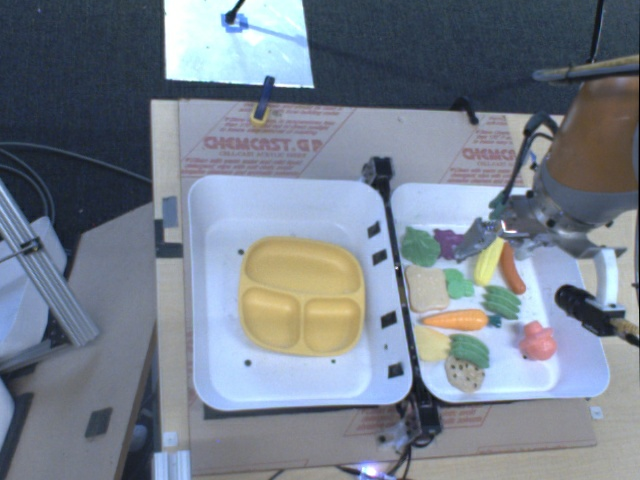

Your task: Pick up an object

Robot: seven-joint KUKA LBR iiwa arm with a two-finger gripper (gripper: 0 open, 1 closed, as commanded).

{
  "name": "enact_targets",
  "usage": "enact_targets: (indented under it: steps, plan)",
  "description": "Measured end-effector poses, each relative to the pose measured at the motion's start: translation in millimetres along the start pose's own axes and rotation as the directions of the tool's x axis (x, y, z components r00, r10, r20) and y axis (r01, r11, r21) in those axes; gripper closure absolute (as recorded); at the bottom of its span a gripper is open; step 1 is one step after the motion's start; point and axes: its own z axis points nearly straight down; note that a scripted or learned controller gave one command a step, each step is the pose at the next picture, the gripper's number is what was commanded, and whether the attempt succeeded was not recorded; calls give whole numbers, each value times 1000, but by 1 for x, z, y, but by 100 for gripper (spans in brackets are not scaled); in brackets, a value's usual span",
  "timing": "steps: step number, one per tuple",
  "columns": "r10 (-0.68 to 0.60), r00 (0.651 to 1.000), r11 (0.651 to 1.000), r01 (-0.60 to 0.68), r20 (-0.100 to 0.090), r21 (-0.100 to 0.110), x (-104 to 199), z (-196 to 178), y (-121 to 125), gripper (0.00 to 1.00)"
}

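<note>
The hand (480, 240) hangs over the toy food in the right bin (590, 368). I cannot tell its state. Nothing is picked up yet.

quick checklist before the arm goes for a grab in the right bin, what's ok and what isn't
1. Gripper over the right white bin: ok; it hangs above the bin's upper part.
2. Target near it: ok; the yellow banana-shaped toy and the orange-red sausage toy lie just beside it.
3. Object already held: cannot tell.
4. Crowding: not ok; the slice of toast toy, the orange carrot toy and green pieces sit close together.
5. Yellow three-compartment plate in the left bin: ok, apart from the reach.
</note>
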Motion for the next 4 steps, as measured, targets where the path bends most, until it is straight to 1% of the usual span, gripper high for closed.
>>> enact_targets:
  steps: [1, 2, 3, 4]
  plan:
    - [3, 1000, 1000, -3, -3, 9, 6, 62, -60, 0]
    - [4, 1000, 1000, -4, -1, 6, -13, 128, -58, 0]
    - [2, 1000, 1000, -2, -1, -1, -11, 114, -56, 100]
    - [2, 1000, 1000, -2, -1, -1, -11, 114, -56, 0]
